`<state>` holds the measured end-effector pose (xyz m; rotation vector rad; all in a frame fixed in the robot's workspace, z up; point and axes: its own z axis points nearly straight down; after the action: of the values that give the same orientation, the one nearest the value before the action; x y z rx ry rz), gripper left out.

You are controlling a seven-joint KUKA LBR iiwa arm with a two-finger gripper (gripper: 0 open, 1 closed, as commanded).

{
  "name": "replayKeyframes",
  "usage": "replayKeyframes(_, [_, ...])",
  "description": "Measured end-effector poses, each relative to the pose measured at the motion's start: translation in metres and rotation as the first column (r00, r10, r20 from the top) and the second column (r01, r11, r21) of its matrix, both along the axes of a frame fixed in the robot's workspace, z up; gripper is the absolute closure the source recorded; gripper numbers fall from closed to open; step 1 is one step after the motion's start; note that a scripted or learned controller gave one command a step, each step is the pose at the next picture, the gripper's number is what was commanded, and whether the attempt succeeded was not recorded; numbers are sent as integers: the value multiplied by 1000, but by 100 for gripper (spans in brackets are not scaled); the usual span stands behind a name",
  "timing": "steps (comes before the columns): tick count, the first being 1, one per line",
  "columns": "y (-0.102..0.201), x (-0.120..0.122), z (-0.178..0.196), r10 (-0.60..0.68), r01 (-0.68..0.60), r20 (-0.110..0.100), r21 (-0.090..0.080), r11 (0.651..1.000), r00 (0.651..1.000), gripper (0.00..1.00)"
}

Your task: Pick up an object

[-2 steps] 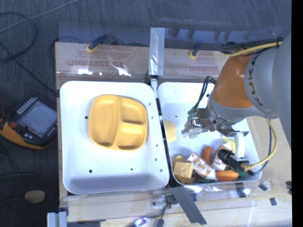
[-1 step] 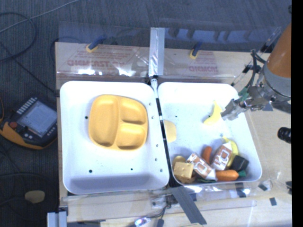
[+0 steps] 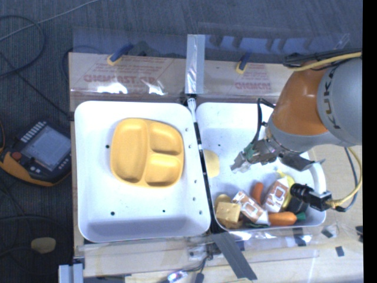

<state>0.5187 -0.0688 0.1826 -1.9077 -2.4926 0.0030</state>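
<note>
The pincer (image 3: 241, 162) hangs low over the middle of the right bin (image 3: 230, 125), above bare white floor. Whether it is released or clenched cannot be told, and nothing is seen in its grasp. Just to its left, a pale yellow round piece (image 3: 211, 163) lies against the wall between the two bins.

The things to pick lie heaped in the near corner of this bin, apart from the pincer. They are a small orange carrot (image 3: 257, 191), two red and white cartons (image 3: 275, 195) with print too small to read, a yellow block (image 3: 227, 212) and a longer carrot (image 3: 283, 219) along the near wall.

The grey arm (image 3: 347, 99) reaches over the bin's right side and hides part of it. The letters "KU" can be read on it.

The left bin (image 3: 94, 205) holds a yellow divided tray (image 3: 147, 152). Behind both bins on the worktop lies cardboard (image 3: 135, 72) with faded red lettering that is not legible. On the floor at far left lies a handheld control unit (image 3: 41, 152).
</note>
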Motion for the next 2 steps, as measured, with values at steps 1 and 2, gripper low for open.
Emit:
replayKeyframes(1, [-73,-25,139,-183,183,3,-4,983,983,100])
replayKeyframes(2, [-67,29,27,-499,499,1,-6,867,867,100])
